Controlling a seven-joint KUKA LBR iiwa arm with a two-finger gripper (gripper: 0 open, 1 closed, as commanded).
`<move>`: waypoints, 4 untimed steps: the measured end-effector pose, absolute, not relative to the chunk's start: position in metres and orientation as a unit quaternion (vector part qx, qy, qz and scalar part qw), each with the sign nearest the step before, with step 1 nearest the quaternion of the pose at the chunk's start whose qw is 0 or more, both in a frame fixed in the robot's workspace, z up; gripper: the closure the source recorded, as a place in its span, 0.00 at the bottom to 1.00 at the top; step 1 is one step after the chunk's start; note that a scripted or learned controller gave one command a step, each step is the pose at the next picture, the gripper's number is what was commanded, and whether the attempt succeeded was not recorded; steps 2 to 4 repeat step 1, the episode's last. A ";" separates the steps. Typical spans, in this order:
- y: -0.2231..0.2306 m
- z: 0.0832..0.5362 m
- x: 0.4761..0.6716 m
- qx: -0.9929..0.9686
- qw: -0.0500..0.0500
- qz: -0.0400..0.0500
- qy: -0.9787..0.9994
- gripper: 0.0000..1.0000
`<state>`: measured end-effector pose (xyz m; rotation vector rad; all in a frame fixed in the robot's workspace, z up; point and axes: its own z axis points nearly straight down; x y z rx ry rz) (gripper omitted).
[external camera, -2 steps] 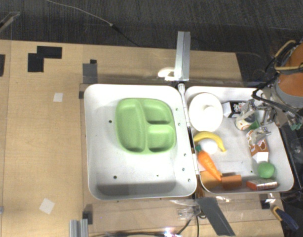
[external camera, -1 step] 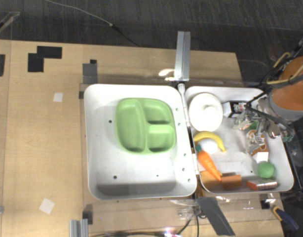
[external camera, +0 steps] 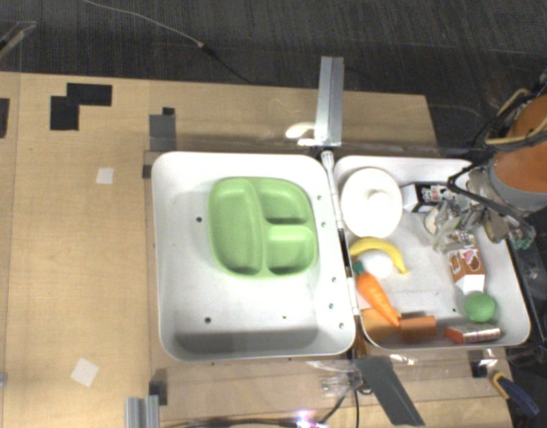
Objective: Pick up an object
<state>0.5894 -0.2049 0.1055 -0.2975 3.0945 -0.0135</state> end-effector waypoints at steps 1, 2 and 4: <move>-0.206 0.096 0.654 0.021 0.005 -0.001 1.000 1.00; -0.206 0.096 0.654 0.021 0.005 -0.001 1.000 1.00; -0.206 0.096 0.654 0.021 0.005 -0.001 1.000 1.00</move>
